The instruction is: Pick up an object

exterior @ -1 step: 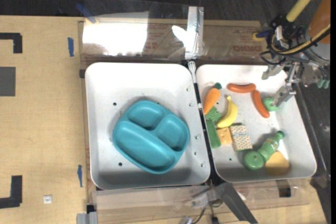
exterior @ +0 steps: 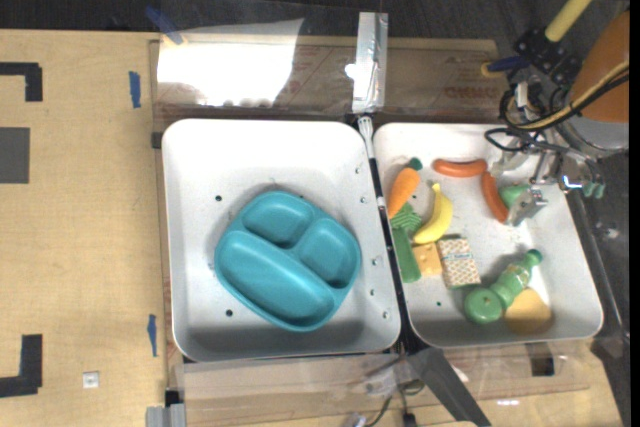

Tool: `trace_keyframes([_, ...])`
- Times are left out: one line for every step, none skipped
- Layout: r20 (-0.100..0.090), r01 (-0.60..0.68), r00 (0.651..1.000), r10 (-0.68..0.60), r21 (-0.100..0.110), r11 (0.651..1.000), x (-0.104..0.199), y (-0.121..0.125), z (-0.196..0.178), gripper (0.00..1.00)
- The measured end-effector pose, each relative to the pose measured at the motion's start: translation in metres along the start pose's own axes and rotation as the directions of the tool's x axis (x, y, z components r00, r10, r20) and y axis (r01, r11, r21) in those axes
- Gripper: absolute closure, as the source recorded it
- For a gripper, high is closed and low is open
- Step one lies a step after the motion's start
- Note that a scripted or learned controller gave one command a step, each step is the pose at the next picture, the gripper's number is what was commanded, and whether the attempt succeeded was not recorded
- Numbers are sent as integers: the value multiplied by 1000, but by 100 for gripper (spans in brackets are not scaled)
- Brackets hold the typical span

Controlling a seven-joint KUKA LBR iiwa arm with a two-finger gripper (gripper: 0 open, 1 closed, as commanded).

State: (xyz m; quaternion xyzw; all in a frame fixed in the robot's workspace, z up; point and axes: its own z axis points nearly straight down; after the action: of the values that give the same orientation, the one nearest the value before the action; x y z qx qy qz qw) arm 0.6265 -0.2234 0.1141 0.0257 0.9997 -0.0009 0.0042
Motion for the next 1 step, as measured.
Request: trace_keyframes([32, -65, 997, 65, 4, 998, 9, 9, 10, 0])
